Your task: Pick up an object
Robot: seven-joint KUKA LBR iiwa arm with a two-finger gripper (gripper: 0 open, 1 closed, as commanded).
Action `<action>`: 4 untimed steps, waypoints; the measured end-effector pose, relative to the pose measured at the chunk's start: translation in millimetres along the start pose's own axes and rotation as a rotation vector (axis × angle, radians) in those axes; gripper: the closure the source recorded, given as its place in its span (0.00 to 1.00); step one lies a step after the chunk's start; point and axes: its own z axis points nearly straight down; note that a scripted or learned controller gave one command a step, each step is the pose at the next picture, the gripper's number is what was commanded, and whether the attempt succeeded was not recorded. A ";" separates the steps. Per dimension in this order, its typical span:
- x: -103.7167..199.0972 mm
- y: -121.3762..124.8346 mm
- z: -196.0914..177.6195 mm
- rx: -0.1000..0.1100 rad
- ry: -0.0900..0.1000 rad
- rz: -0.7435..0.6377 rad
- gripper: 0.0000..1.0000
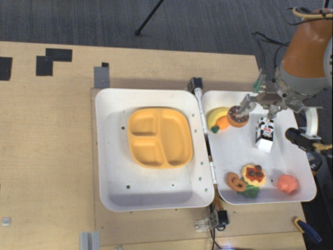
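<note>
My gripper (258, 109) hangs over the back of the right bin (291, 163), under the orange wrist. Its fingers are spread open with only bare bin floor showing between them. The left fingertip (244, 108) is right at a chocolate donut (238, 117). The right fingertip sits just above a black-and-white milk carton (265, 132). A yellow banana (216, 115) with a small orange piece (222, 123) lies left of the donut. Near the front lie a small brown donut (234, 181), a pizza-like toy (254, 175) and a pink ball (287, 183).
The left bin (112, 155) holds a yellow divided plate (158, 137). A ridge with a black clamp (196, 83) separates the two bins. Black arm hardware (299, 138) overhangs the right bin's right rim. Bare wooden bench lies to the left.
</note>
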 end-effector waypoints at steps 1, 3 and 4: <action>-77.1 28.8 132.1 -0.018 -0.009 -0.187 0.00; -56.0 84.5 38.3 -0.003 -0.001 0.130 1.00; -56.1 84.3 38.8 -0.002 -0.001 0.130 0.00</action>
